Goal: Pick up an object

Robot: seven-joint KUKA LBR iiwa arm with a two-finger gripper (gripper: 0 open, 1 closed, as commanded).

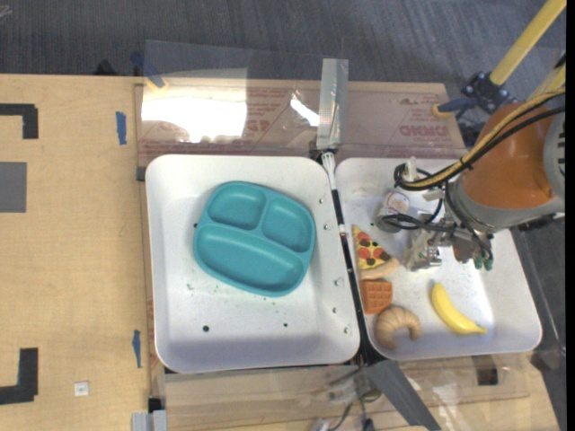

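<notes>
Two white bins (171, 330): one teal plate (254, 238); four toy foods (397, 323).

2 white bins (171, 330); 1 teal plate (254, 238); 1 pizza slice (369, 250); 1 waffle (376, 293); 1 croissant (397, 324); 1 banana (454, 309).

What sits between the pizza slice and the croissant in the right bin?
In the camera view, the waffle lies between the pizza slice above it and the croissant below it, along the right bin's left side.
</notes>
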